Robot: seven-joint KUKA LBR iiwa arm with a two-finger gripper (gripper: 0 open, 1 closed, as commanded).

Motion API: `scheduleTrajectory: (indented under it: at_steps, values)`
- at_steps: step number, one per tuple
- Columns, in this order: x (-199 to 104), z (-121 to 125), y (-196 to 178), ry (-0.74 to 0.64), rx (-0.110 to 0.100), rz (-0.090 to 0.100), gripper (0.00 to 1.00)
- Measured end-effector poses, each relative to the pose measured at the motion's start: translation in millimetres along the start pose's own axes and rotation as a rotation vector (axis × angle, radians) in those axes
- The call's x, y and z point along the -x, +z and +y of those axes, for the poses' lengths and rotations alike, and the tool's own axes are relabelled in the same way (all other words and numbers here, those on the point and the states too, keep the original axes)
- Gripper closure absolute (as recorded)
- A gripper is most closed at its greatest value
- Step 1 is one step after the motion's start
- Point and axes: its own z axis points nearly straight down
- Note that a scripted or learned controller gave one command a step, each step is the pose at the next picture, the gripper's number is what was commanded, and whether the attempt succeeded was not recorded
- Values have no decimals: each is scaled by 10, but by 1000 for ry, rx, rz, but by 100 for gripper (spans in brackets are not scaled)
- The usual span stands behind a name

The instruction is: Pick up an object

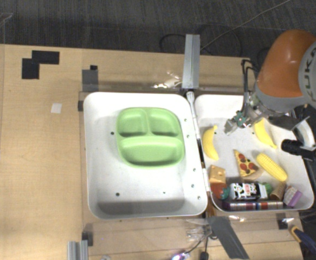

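Wooden bench point(33, 161), left white bin point(101, 199), right white bin point(223, 103) side by side

Quick count: two white bins, left bin point(95, 161) and right bin point(223, 103). One green divided plate point(148, 136). Two bananas point(209, 143) point(264, 132), one corn cob point(271, 167), one pizza slice point(246, 164), one dark bottle point(248, 190), one marker point(255, 205). A few small bits I can't identify.
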Motion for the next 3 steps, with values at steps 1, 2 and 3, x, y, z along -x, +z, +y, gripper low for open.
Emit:
scheduleTrajectory:
  at_steps: [1, 2, 3]
  values:
    - [-177, -29, -81, 349, -2, 1, 100]
    - [816, -400, 95, 251, -1, -1, 100]
    - [670, -50, -371, 313, 1, -1, 100]
